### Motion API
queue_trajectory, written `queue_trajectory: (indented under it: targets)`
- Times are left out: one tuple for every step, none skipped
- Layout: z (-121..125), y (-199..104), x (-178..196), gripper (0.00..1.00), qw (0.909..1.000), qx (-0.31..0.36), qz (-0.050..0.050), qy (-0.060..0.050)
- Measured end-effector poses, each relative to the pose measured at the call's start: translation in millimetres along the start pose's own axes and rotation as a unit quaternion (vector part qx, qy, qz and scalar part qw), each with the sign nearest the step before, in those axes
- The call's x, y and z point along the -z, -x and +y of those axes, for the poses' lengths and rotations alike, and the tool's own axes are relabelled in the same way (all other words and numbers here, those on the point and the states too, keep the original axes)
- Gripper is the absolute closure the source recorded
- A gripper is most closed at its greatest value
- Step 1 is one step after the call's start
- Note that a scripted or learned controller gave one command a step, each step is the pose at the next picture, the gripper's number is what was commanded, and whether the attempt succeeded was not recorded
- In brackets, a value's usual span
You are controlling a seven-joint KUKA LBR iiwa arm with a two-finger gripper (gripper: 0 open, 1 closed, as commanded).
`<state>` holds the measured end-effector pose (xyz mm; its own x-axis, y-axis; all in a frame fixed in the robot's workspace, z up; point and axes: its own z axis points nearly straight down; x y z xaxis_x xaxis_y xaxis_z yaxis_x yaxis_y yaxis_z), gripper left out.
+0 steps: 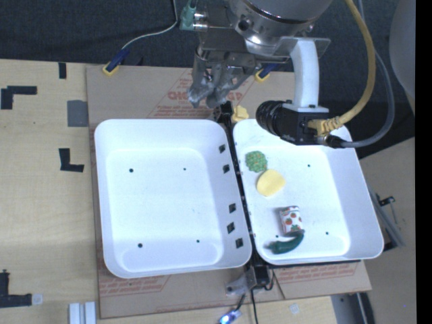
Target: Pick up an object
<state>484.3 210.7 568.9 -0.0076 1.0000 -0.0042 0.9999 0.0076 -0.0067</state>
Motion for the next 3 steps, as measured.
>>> queue_trajectory:
  targets:
    - [0.0,0.0,-0.4,0.00,1.0000,0.000,0.000,0.000]
    - [0.2,-0.3,9.8,1.00,1.0000,0.000,0.000,-0.001]
    - [-1.8,-23.5,-272.0,1.00,1.0000,-0.003,-0.002,-0.006]
